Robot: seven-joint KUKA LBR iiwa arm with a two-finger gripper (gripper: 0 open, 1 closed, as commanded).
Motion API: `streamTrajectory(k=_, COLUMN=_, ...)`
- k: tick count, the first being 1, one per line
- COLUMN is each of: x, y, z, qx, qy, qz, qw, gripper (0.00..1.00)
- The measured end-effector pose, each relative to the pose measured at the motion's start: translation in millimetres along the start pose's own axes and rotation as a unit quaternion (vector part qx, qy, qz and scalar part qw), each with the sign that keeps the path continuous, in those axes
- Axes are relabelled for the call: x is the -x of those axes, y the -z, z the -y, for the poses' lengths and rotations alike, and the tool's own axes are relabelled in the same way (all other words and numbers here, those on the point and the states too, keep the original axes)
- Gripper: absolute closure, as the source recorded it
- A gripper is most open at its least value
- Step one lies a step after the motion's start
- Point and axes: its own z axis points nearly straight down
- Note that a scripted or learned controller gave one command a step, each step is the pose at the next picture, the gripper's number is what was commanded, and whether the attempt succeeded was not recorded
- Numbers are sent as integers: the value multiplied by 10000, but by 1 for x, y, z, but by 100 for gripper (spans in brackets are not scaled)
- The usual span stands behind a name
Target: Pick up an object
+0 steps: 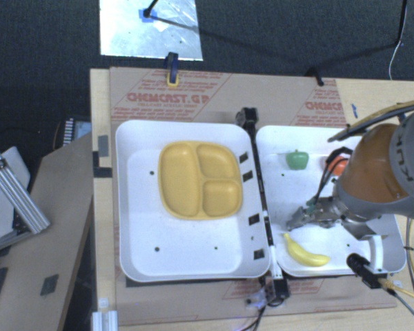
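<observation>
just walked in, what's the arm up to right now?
The KUKA arm reaches into the right bin with its gripper low over the bin floor, just above the yellow banana. Nothing is visibly held. A green pepper-like toy sits near the bin's far side, and something orange is partly hidden behind the arm. The left bin holds a yellow divided plate.

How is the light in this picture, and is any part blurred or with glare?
In the camera view the light is even and soft: the two white bins look bright but keep their detail. The silver sheet at the top reflects patchy glare. The yellow tray and banana cast only faint shadows. The whole picture is slightly soft, and the gripper looks blurred.
</observation>
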Motion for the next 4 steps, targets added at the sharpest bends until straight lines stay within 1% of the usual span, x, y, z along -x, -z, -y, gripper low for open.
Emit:
streamTrajectory(k=1, x=0, y=12, z=-1, qx=17, qy=1, qz=3, qw=10000, gripper=100)
streamTrajectory(k=2, x=9, y=64, z=4, qx=35, qy=-8, qz=12, qw=10000, gripper=100)
streamTrajectory(k=3, x=10, y=107, z=2, qx=37, qy=17, qz=12, qw=10000, gripper=100)
streamTrajectory(k=4, x=10, y=128, z=1, qx=29, qy=19, qz=10, qw=10000, gripper=100)
